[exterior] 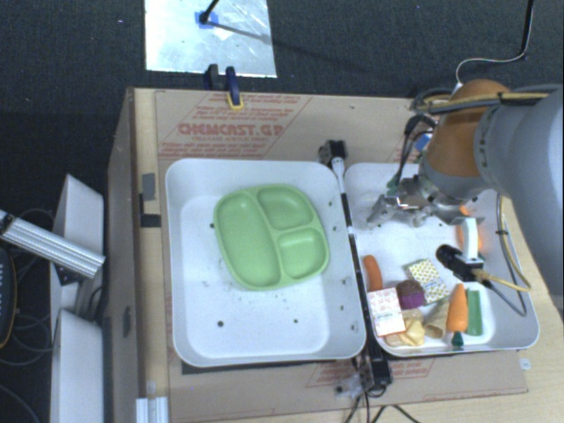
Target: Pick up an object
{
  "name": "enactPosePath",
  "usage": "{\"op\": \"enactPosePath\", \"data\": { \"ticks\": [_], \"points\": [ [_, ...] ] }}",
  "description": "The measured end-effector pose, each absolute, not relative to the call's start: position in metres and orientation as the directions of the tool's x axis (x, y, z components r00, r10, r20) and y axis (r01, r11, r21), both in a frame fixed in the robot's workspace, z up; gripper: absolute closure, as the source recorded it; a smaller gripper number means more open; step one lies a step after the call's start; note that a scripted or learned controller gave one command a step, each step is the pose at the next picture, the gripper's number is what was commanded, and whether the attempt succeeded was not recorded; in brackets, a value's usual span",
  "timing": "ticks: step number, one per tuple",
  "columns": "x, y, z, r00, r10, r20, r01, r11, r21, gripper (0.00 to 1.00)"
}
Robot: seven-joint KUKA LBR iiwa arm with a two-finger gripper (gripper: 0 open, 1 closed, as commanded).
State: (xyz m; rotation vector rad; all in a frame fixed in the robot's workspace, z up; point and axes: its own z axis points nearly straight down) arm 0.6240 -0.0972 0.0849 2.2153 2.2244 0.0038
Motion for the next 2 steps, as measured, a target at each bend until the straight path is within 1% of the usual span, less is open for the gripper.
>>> {"op": "enactPosePath", "data": {
  "ticks": [1, 2],
  "points": [
    [0.6248, -0.0980, 0.0958, -0.005, 1.000, 0.000, 1.000, 0.005, 0.006, 1.00],
    [0.6247, -0.0980, 0.0957, -0.005, 1.000, 0.000, 1.000, 0.005, 0.005, 0.00]
  ]
}}
